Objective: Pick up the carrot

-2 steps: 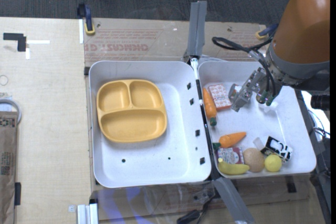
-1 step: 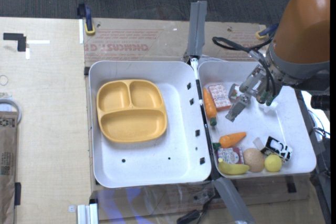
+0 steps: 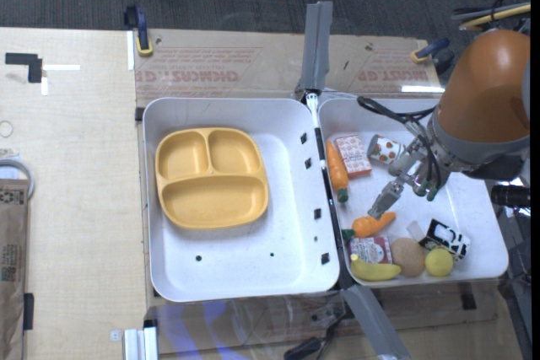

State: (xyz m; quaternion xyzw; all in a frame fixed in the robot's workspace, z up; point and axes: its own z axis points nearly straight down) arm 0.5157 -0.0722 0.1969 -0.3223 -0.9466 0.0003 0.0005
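Arm enters from the right, orange band [image 3: 489,88] high over the right bin [image 3: 481,270], wrist angled down and to the left. Gripper [image 3: 384,205] points down-left toward the bin's middle, its tips low and just above a small orange piece [image 3: 373,224] lying near the bin's centre-front. Finger spread cannot be told at this size and angle; nothing is visibly caught between them. Carrot [image 3: 337,165] lies lengthwise along the right bin's left wall, orange with a green end toward the front, just beside a red-and-white packet [image 3: 353,155], and apart from the gripper. Front row of the bin: banana [image 3: 375,271], brown round item [image 3: 408,256], lemon [image 3: 439,262], black-and-white object [image 3: 447,238]. Left bin [image 3: 177,278] holds a yellow divided plate [image 3: 211,177], upper left of its floor.
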